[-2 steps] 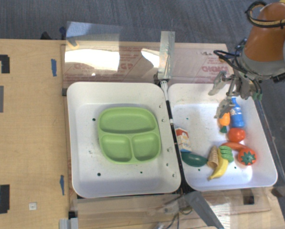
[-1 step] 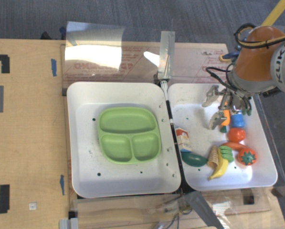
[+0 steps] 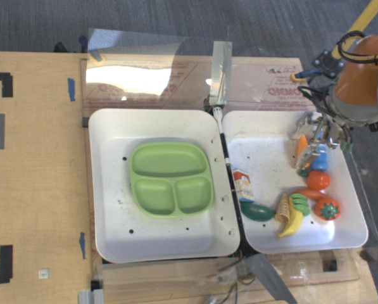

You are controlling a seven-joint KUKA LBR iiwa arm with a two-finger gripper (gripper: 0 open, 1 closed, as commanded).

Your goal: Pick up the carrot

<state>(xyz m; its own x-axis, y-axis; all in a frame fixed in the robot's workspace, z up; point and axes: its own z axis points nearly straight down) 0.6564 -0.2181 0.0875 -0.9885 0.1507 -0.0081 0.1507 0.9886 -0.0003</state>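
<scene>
Green tray [image 3: 171,177] in left bin [image 3: 106,189]; carrot [image 3: 301,148] in right bin [image 3: 264,145].

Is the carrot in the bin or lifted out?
Cannot tell for sure. An orange carrot shows beside the gripper over the right bin; whether it rests or hangs is unclear.

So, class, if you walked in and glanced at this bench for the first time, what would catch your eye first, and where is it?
Probably the green divided plate, alone in the middle of the left bin. Next comes the bright cluster of toy food along the right side of the right bin: a tomato, a banana and other pieces. The gripper is above that cluster, with an orange piece, perhaps the carrot, beside it.
</scene>
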